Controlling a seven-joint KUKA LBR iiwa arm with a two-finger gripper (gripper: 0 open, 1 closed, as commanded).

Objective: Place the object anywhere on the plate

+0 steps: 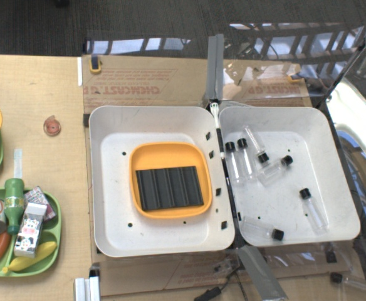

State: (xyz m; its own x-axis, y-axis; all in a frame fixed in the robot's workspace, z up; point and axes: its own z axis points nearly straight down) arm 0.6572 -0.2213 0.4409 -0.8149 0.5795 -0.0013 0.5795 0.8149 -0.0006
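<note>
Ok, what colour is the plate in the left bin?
Orange-yellow plate, with a dark grey ribbed object on it; camera view.

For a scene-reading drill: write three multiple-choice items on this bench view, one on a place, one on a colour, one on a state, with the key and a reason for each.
1. Where is the orange plate?
A. In the left bin
B. In the right bin
C. On the wooden table

2. What colour are the caps of the clear vials?
A. Red
B. White
C. Black

3. How does the dark ridged block lie?
A. Propped against the bin wall
B. Flat on the plate
C. Standing on end beside the plate

Key: 1 A, the plate sits inside the left bin's walls. 2 C, each vial ends in a black cap. 3 B, the block rests flat with plate rim around it.
</note>
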